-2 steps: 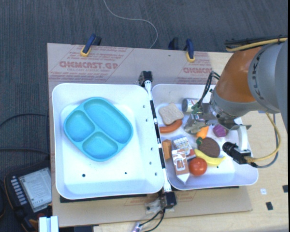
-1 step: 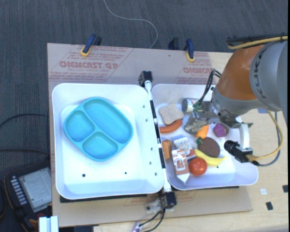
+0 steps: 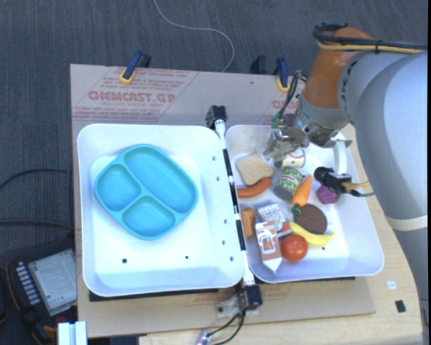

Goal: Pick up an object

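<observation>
My gripper [image 3: 281, 146] hangs over the back part of the right bin [image 3: 359, 243], just behind a slice of toast [image 3: 253, 169] and a green can [image 3: 287, 182]. Nothing visibly sits in its grasp. Several toy foods lie in this bin: an orange sausage [image 3: 253, 189], a carrot [image 3: 302, 191], a small purple piece [image 3: 327, 195], a brown oval patty [image 3: 312, 218] on a banana [image 3: 312, 236], a red tomato [image 3: 294, 247] and small printed cartons [image 3: 270, 226].
The left bin [image 3: 100, 264] holds a blue divided plate [image 3: 146, 190]. A black clamp [image 3: 216, 115] sits on the ridge between the bins. The arm's grey body [image 3: 395, 128] overhangs the right bin's right side.
</observation>
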Controlling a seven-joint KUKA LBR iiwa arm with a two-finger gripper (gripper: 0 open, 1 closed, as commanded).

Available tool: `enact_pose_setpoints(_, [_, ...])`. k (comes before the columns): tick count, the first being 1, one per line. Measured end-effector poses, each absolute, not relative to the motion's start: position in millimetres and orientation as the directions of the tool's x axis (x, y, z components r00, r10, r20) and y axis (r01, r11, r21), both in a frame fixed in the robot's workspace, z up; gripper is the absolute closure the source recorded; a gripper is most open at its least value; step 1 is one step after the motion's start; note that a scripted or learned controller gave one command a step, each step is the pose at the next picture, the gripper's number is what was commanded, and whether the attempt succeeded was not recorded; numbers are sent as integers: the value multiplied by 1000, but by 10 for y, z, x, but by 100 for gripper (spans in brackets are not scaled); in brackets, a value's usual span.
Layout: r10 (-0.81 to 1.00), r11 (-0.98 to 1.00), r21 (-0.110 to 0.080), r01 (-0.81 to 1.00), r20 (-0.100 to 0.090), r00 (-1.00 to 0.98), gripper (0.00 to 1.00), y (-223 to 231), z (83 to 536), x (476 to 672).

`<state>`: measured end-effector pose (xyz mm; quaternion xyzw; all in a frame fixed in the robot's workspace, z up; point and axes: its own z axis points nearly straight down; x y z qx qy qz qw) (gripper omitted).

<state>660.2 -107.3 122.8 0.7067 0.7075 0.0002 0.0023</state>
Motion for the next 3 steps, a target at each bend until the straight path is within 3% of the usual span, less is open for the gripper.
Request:
enact_pose_setpoints(1, [1000,1,0,1000,-3,-1,0,-1072,1210,6592])
enact_pose_setpoints(2, [1000,0,5,1000,-4,0,0,-1032,886,5876])
enact_pose_setpoints(3, [1000,-1,7,1000,-4,1,100,-1034,993,5885])
